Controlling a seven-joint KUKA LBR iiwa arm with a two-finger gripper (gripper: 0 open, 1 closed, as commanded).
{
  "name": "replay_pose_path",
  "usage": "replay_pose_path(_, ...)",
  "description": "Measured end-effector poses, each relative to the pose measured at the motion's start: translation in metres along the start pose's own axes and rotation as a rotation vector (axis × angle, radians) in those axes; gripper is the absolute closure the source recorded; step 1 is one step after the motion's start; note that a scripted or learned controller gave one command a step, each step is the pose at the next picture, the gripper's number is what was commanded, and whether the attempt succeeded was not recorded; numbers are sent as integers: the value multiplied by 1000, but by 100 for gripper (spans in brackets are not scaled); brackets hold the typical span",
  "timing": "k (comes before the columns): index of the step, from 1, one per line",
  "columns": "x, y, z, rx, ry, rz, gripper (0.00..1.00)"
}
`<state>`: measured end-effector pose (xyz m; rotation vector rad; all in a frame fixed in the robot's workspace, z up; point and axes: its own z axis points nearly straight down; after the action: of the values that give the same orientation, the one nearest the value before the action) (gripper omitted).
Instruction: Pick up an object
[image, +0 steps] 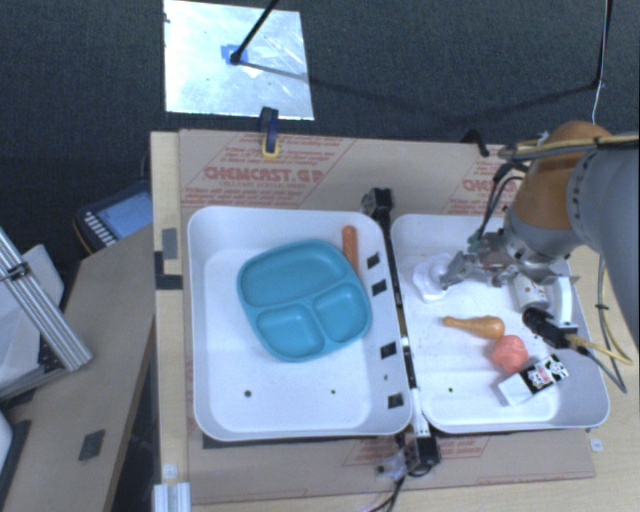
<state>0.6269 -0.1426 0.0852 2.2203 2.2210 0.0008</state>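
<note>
The only writing I can read is on the brown board (300, 170) under the bins: "CHEMCAST GP" in red, printed upside down from my seat, with more red print on its right part that I cannot make out. The small black-and-white box (532, 380) in the right bin (470, 415) carries a pattern or label too small for me to read.

In the right bin I see the gripper (452, 272) low over a white object (432, 277) near the bin's upper left; whether its claw is released or clenched I cannot tell. Just below lie a tan pear-shaped gourd (478, 325) and a pink ball (509, 352), close together, with the box beside the ball toward the lower right corner. The lower left of this bin is bare floor.

The left bin (225, 415) holds a blue divided plate (303, 298), tilted a little, and an orange carrot-like stick (350, 247) lying just beside the plate's upper right edge near the divider (392, 310). Bare floor runs along that bin's left and bottom walls.
</note>
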Motion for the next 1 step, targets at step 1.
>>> replay_pose_path(1, 0, 1, -12, -4, -1, 0, 100)
